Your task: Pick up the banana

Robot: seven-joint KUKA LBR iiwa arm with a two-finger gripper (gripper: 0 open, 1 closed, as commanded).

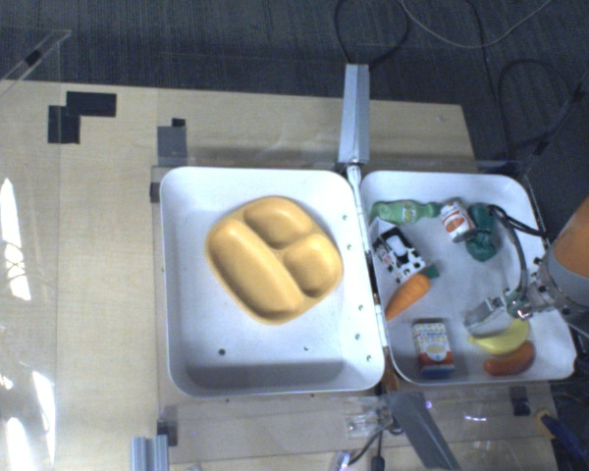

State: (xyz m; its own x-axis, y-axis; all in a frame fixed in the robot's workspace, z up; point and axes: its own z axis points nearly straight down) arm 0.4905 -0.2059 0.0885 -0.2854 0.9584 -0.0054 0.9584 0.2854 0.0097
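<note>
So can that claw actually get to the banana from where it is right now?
Probably yes. The claw sits right above the banana in the right bin. Nothing lies on top of the banana, though a red fruit sits close beside it and the bin wall is near.

Lab: bench (98,263), bins (177,292), cables (452,18)

No text can be read anywhere. The box (433,348) just left of the banana (503,339) bears a printed front, the can (456,220) a label, and the black-and-white pack (397,250) above the carrot (408,295) some markings, all too small and blurred to make out.
</note>
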